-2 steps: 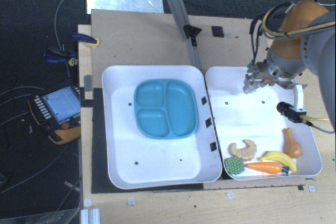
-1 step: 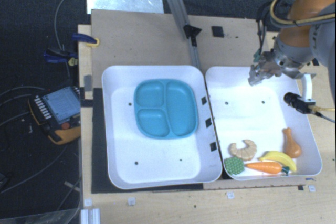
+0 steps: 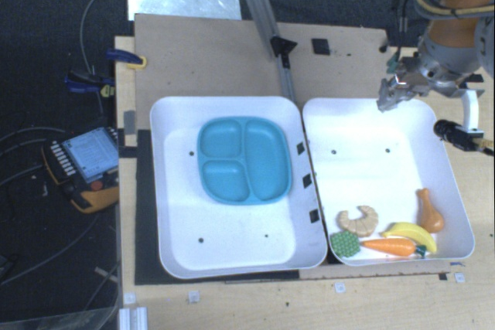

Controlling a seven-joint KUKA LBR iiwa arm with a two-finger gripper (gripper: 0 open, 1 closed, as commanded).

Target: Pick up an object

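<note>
The left bin (image 3: pixel 174 243) holds a blue divided plate (image 3: pixel 244 160), lying flat toward its far side. In the right bin (image 3: pixel 363 135), toy food crowds the near right corner: a croissant (image 3: pixel 358 220), a green vegetable (image 3: pixel 345 244), a carrot (image 3: pixel 389 247), a banana (image 3: pixel 412 233) and a drumstick (image 3: pixel 428 211). The gripper (image 3: pixel 389 98) hovers over that bin's far edge, well apart from the food; its state cannot be told.

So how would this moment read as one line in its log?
gripper: above right bin's far edge | holding: nothing seen | toy foods: near corner | blue plate: left bin
</note>
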